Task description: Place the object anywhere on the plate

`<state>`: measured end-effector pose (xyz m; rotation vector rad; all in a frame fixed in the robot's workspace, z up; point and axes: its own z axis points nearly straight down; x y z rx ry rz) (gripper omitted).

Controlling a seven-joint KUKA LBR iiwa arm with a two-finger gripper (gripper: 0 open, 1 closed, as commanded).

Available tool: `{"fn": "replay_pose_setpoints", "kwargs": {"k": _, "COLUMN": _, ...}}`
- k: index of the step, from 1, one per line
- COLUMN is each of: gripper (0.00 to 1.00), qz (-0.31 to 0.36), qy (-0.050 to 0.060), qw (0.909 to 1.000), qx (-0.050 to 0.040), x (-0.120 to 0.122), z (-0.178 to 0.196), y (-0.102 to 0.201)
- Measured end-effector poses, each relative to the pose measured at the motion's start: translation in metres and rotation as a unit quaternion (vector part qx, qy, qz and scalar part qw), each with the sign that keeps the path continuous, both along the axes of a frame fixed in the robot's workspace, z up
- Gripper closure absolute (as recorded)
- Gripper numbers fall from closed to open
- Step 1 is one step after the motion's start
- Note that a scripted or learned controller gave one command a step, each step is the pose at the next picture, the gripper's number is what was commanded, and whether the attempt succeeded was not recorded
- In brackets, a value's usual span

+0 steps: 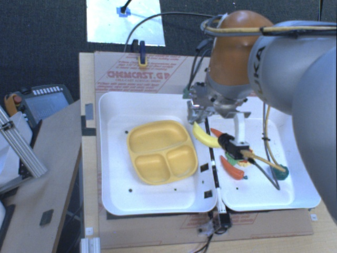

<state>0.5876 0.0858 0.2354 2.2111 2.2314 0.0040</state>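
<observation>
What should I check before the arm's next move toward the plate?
1. Plate in the left bin, upright, compartments free: ok.
2. Banana location: it lies over the divider between the bins, just below the gripper, not on the plate: not ok.
3. Banana actually gripped: the wrist hides the contact: cannot tell.
4. Path from banana to plate: nothing stands between them: ok.
5. Other items in the right bin, a red pepper and a utensil with a green end, sit apart from the plate: ok.
</observation>
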Motion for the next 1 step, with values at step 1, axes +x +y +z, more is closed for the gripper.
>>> {"fn": "replay_pose_setpoints", "kwargs": {"k": 1, "gripper": 1.0, "qz": -0.001, "qy": 0.001, "qw": 1.0, "qx": -0.0004, "x": -0.0058, "z": -0.015, "y": 0.0316}}
